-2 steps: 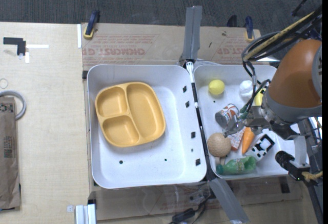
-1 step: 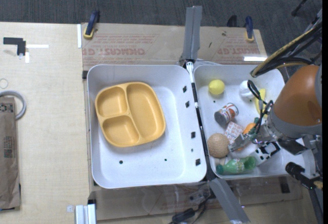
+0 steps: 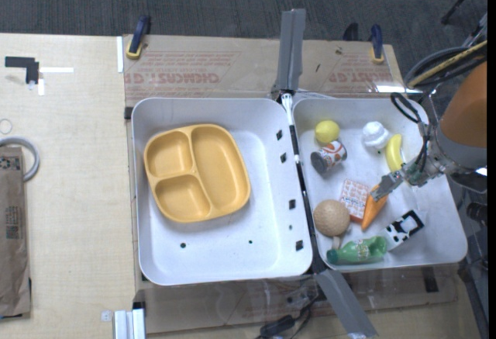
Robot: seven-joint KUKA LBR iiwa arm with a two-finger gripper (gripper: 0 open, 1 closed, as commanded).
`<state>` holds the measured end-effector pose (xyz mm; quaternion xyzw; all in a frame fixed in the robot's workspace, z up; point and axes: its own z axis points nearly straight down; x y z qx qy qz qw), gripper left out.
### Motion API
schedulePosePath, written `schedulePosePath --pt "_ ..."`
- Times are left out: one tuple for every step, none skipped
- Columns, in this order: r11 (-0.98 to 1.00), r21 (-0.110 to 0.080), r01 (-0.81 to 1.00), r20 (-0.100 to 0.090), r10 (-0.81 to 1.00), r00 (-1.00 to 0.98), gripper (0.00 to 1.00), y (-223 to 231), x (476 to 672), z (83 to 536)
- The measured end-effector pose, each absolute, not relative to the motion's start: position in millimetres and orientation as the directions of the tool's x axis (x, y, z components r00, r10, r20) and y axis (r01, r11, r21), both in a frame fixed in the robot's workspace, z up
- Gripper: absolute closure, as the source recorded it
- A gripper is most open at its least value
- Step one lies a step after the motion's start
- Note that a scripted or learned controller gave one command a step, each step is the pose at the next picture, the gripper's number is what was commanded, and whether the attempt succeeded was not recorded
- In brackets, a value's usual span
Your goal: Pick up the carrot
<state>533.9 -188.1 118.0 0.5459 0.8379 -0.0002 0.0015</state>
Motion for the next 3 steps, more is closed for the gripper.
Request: schedulePosePath --pt "0.508 0.005 0.861 -0.009 0.861 -0.508 0.00 -152 513.7 96" --pt "0.505 0.008 0.863 -0.009 0.863 -0.505 1.00 -151 514.4 106" --pt "0.156 -0.002 0.988 -0.001 0.988 -0.156 1.00 -114 498.3 205"
